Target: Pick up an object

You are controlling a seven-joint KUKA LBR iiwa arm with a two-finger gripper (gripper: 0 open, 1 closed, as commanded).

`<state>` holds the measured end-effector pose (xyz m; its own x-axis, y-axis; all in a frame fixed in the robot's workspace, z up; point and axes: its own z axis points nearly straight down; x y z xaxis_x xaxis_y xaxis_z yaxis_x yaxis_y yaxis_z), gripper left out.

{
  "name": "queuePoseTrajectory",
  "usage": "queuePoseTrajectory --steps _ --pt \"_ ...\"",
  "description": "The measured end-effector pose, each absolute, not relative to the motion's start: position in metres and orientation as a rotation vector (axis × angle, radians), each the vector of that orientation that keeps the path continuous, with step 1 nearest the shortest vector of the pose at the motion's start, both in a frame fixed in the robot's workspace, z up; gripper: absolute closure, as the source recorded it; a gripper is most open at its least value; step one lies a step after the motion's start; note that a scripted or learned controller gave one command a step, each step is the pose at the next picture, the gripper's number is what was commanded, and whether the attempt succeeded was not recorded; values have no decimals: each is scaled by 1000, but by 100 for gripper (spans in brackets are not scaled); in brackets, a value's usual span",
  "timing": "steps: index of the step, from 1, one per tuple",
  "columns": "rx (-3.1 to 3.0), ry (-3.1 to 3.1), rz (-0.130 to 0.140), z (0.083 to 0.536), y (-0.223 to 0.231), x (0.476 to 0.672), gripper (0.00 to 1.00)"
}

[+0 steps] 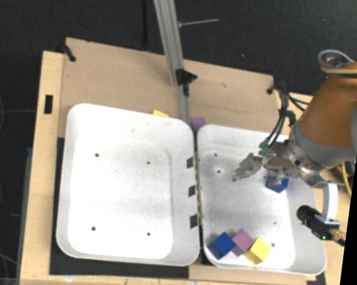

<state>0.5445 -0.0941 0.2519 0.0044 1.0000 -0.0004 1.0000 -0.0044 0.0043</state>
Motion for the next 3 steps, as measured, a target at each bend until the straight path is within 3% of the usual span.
queuePoseTrajectory --steps 1,2,3 --pt "2222 2211 0 273 -170 551 0" --pt "2226 2221 -7 182 -190 569 0" --pt "2209 2210 10 124 -212 602 0"
